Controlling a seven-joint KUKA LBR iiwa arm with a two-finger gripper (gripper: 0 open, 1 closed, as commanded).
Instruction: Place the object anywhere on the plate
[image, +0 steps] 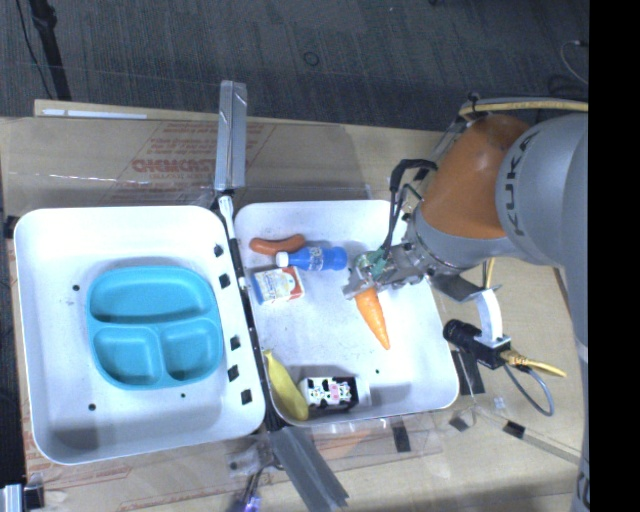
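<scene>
A blue plate (155, 322) sits in the left bin (40, 300), well left of the claw (372, 283). Nearer lie a carton (276, 286), sausage (277, 243) and bottle (314, 259). The claw grips the top end of a carrot (375, 316), which hangs below it, in the right bin (420, 385).

The grey arm's gripper (368, 284) grips the thick top end of an orange plastic carrot (375, 316) over the right white bin (420, 385). A blue three-compartment plastic plate (155, 325) lies in the left white bin (50, 260).
</scene>
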